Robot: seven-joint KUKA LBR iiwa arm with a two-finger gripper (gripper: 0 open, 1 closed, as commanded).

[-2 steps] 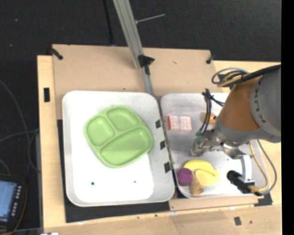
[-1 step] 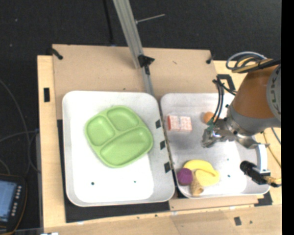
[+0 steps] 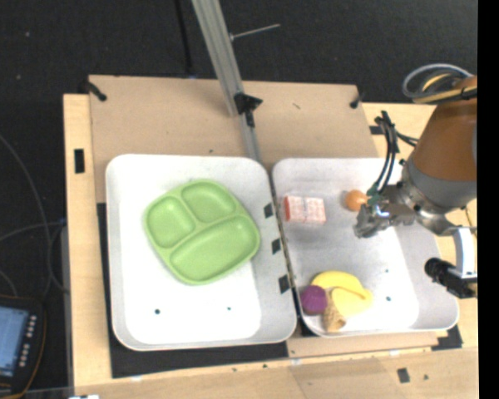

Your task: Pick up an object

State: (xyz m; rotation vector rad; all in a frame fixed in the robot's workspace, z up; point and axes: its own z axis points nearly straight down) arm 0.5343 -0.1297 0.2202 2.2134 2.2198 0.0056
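My gripper (image 3: 368, 223) hangs over the right bin (image 3: 399, 181), toward its right side. Just up and left of it lies a small orange ball (image 3: 355, 199), close to the fingers but not between them as far as I can see. A pink and white packet (image 3: 304, 210) rests near the bin's left wall. At the bin's front lie a yellow banana-like toy (image 3: 343, 290), a purple ball (image 3: 313, 299) and a tan piece (image 3: 334, 317).
The left bin (image 3: 133, 306) holds a green divided plate (image 3: 201, 230). A slanted metal pole (image 3: 220, 48) rises at the back between the bins. The wooden bench edge (image 3: 333, 360) runs along the front.
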